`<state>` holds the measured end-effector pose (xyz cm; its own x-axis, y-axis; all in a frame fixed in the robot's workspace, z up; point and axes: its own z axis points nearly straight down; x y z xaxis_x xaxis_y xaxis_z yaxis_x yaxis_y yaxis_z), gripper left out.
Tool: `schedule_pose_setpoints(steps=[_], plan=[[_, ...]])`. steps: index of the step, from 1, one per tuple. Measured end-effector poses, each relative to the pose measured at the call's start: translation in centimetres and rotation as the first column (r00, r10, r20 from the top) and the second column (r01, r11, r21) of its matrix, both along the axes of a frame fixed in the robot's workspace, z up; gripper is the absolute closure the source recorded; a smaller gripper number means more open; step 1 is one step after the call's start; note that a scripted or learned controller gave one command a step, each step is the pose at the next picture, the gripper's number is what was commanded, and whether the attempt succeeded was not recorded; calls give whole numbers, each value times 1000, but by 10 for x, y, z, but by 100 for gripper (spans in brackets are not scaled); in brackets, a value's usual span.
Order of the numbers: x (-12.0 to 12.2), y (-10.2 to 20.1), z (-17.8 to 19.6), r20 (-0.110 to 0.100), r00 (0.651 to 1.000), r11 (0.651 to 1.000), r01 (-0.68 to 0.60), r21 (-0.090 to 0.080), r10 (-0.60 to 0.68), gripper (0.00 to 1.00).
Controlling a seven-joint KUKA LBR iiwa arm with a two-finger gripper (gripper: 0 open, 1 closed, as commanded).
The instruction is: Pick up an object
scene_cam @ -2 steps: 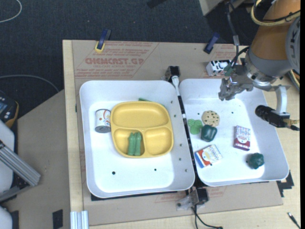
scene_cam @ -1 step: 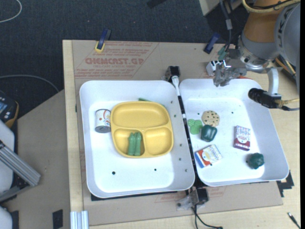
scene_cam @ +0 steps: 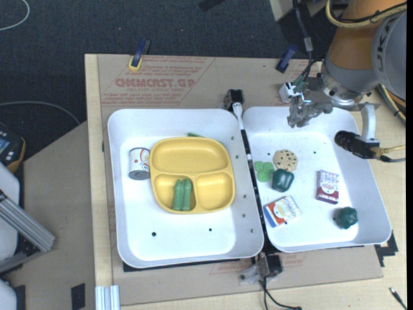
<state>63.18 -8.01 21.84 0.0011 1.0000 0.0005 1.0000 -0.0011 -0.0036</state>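
round speckled cookie (scene_cam: 284, 159), metal claw (scene_cam: 299, 118)

Bench (scene_cam: 161, 82), apparently cardboard-topped, two bins (scene_cam: 122, 225)

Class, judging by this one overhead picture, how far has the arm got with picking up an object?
Done: nothing looks picked. The cookie, red carton, dark green piece and green ball all lie on the right bin floor. In hand: the gripper hangs over that bin's far edge with nothing visible between its fingers. Left: choosing an object, descending, closing and lifting.
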Motion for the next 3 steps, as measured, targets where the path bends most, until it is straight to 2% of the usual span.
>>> schedule_pose_setpoints(steps=[1, 2, 3], plan=[[12, 0, -2, 7, 1000, 1000, -2, -3, 2, 100], [6, -14, 3, 5, 1000, 1000, 1, -2, 0, 100], [15, 0, 14, 9, 1000, 1000, -3, -2, 3, 100]])
